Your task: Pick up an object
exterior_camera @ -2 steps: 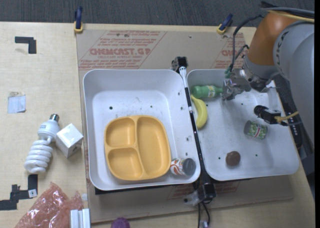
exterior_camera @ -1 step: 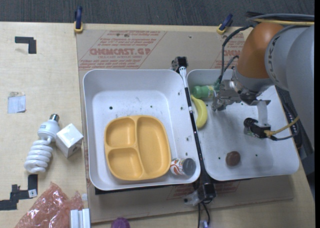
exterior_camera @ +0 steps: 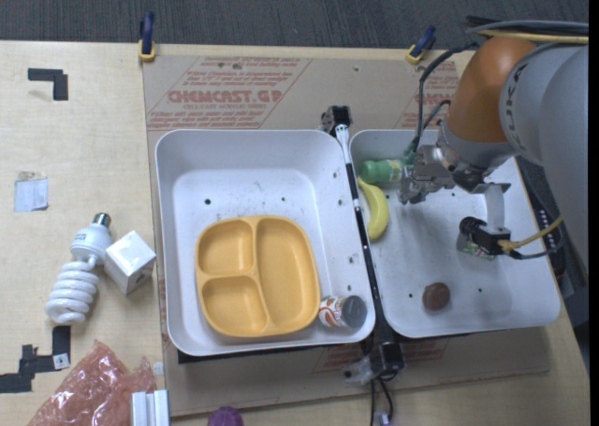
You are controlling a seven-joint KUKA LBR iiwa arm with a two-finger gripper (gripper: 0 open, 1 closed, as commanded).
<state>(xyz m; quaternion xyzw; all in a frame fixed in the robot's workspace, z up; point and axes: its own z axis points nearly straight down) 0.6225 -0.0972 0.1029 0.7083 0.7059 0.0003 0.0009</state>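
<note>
From my feed the arm [exterior_camera: 524, 96] reaches in over the right bin [exterior_camera: 487, 316], and the gripper [exterior_camera: 416, 185] sits low near the bin's back left corner. Honestly can't tell how the tool is set from this angle. Just left of it there's a green bottle [exterior_camera: 382, 170] with a banana [exterior_camera: 375, 209] right below it along the wall. A small brown ball [exterior_camera: 435, 296] lies well apart, toward the front. The left bin [exterior_camera: 178, 227] has a yellow divided plate [exterior_camera: 257, 276] and a little can [exterior_camera: 342, 312] beside it.
</note>
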